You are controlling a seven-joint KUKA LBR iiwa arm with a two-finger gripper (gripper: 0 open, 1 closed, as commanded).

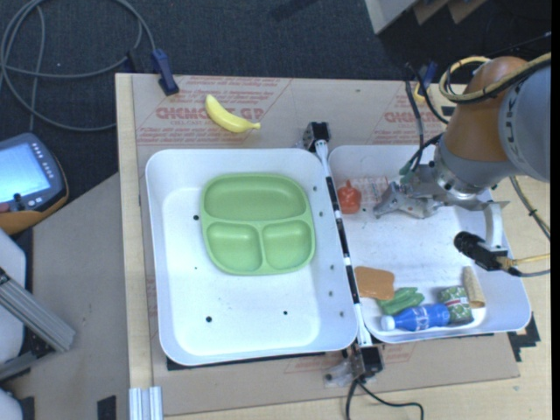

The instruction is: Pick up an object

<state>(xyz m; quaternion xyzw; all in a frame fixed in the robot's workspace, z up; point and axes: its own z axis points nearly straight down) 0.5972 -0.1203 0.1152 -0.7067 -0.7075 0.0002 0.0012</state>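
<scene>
tool over right bin, near red object

i see the tool (395, 201) low in the right bin (516, 309), fingers spread, pinching nothing. the red object (349, 197) sits just left of it by the bin's left wall, long axis running toward the far rim. a blue bottle (426, 318) lies left-right near the front rim.

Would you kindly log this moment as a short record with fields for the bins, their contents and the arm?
left bin: green divided plate
right bin: small red object near the divider; orange piece, green item, blue bottle at the near edge
outside bins: banana on the board
gripper: low over right bin, beside the red object
holding: nothing visible
</scene>
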